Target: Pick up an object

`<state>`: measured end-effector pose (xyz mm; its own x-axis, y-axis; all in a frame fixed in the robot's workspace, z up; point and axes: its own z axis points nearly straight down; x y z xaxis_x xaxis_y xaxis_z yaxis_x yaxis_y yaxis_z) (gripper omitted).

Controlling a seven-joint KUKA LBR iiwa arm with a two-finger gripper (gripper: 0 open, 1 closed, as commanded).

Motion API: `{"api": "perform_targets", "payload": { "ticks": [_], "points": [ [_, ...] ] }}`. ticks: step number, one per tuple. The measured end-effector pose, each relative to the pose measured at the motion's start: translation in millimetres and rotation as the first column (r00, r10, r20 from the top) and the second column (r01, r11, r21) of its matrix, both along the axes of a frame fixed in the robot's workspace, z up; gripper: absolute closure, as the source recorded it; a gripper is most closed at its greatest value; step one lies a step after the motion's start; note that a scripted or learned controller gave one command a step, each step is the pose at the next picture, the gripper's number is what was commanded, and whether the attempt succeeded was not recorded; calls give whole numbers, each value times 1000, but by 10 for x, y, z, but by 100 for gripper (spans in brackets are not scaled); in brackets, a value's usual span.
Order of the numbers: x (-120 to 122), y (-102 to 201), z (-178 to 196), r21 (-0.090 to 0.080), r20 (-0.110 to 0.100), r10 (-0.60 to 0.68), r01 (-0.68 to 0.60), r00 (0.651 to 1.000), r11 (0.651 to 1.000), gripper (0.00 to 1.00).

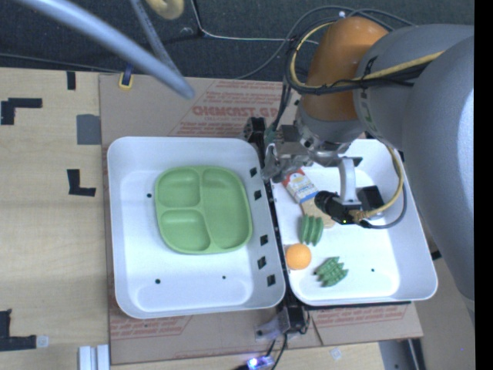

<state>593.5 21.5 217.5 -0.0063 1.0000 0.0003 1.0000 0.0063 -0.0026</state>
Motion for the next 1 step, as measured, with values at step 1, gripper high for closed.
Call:
{"api": "perform_targets", "payload": {
  "ticks": [1],
  "points": [
    [26, 536, 117, 1, 2, 0, 0, 1000, 1000, 100]
  ]
}}
